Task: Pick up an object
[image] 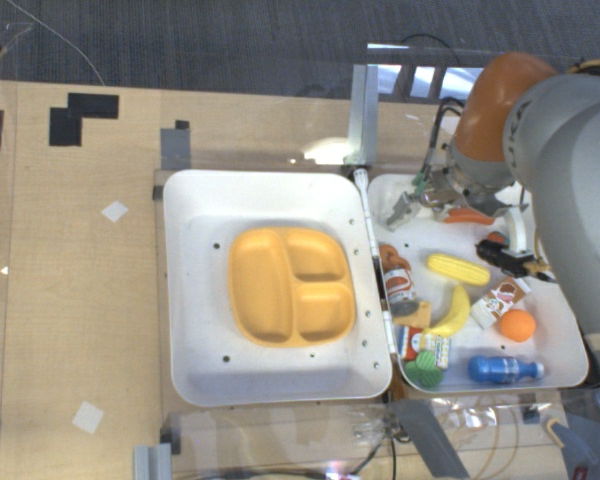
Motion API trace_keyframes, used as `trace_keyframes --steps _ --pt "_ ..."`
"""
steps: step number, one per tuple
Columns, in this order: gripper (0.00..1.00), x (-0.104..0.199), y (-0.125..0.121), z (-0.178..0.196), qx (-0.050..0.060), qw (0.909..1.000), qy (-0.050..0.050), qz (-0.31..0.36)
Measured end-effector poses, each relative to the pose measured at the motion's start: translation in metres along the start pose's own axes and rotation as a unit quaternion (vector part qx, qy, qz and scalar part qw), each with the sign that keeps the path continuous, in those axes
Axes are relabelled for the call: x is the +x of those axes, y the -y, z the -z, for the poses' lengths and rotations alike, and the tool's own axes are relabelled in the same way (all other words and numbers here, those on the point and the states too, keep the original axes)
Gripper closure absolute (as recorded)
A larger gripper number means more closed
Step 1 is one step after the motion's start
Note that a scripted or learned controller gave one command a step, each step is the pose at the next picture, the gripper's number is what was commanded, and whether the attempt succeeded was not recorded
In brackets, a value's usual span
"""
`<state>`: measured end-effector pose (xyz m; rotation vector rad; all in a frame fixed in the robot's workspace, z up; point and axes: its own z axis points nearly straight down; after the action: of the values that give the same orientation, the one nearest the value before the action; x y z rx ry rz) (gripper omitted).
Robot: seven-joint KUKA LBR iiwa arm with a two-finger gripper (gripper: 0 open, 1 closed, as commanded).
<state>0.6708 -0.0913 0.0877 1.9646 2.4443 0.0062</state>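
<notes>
Pale worktop [70,298], two bins. My pincer [408,206] hovers released over the right bin [570,363]; next I must descend onto something.

bench [70,298]: pale wood | on it: left bin [195,368], right bin [570,353], side by side

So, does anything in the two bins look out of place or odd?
Nothing looks spilled or broken. The right bin is crowded: a brown packet leans against its left wall and the banana rests partly on neighbours. The yellow tray lies flat in the left bin.
</notes>
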Motion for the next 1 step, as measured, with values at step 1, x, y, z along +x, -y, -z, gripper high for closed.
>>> trace_keyframes --steps 1 --pt "0.0 0.0053 0.0264 0.0003 -0.001 0.9965 0.0 -0.084"
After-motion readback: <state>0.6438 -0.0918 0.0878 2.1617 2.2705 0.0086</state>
